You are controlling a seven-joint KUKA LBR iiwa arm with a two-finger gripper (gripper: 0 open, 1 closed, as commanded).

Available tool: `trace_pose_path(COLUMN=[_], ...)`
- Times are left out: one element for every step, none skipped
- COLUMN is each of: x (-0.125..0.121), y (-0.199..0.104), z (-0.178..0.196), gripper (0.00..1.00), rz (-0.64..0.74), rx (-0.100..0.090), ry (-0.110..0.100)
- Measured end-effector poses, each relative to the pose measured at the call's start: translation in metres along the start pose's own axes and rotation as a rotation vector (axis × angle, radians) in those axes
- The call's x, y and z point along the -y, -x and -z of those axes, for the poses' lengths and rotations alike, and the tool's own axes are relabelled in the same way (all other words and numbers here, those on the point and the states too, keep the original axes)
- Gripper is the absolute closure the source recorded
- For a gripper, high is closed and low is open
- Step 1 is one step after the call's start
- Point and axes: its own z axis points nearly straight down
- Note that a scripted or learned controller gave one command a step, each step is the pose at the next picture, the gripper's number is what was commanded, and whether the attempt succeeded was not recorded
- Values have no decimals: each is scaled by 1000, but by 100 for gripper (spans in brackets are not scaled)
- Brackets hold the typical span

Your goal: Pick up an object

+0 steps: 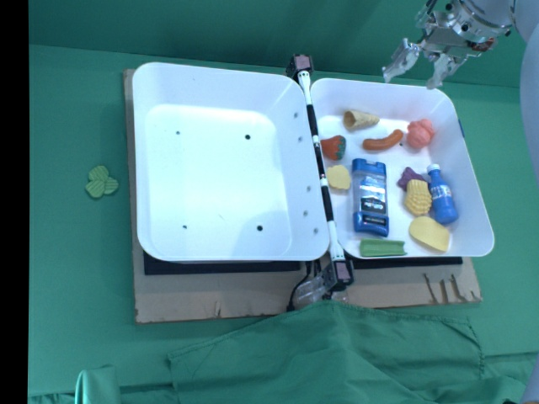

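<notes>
camera view: sausage [383,140] lengthwise left-right

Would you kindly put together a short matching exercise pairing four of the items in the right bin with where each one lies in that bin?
Things:
1. cone
2. green pod
3. blue bottle
4. strawberry

Places:
A. near front edge of the right bin
B. by the divider rail, left side
C. far end, closest to the gripper
D. right side, beside the corn cob

Pairs: 1-C, 2-A, 3-D, 4-B
</notes>
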Motion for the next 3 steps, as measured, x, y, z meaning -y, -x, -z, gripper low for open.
trace_pose_path(x=[77, 25, 24], y=[-7, 7, 9], z=[-60, -130, -112], gripper=[0, 0, 100], rz=[-3, 2, -1], rx=[-1, 0, 4], ry=[-9, -3, 7])
